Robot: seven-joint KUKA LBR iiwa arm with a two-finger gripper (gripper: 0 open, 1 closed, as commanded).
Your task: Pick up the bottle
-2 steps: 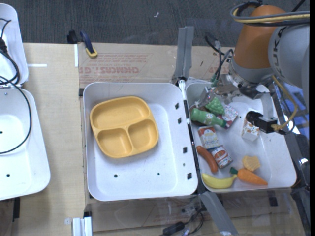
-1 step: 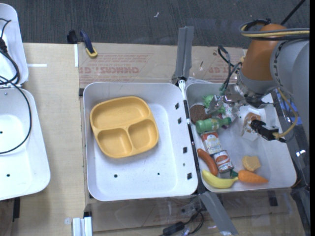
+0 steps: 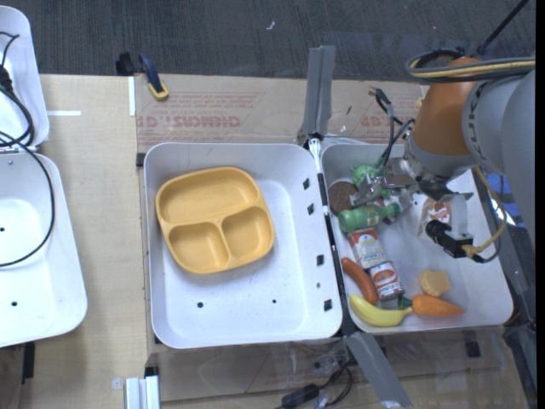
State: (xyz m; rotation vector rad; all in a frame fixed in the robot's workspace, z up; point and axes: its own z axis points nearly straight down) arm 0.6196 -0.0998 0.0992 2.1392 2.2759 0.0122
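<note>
A green bottle [image 3: 366,217] lies on its side in the right bin [image 3: 490,301], near that bin's left wall, with its rounded end pointing left. My gripper [image 3: 375,191] hangs just above the bottle's upper side, at the end of the grey arm with the orange band [image 3: 443,122] that reaches in from the right. The gripper's tip overlaps the bottle's top edge, and I cannot make out whether it touches the bottle. A small green object [image 3: 365,175] sits just behind the gripper.
Also in the right bin: a brown round item [image 3: 341,196], a white and red carton [image 3: 366,247], a small can [image 3: 386,280], a red pepper [image 3: 358,279], a banana [image 3: 380,314], a carrot [image 3: 436,307], a white packet [image 3: 438,212]. The left bin [image 3: 170,313] holds a yellow divided plate [image 3: 215,219].
</note>
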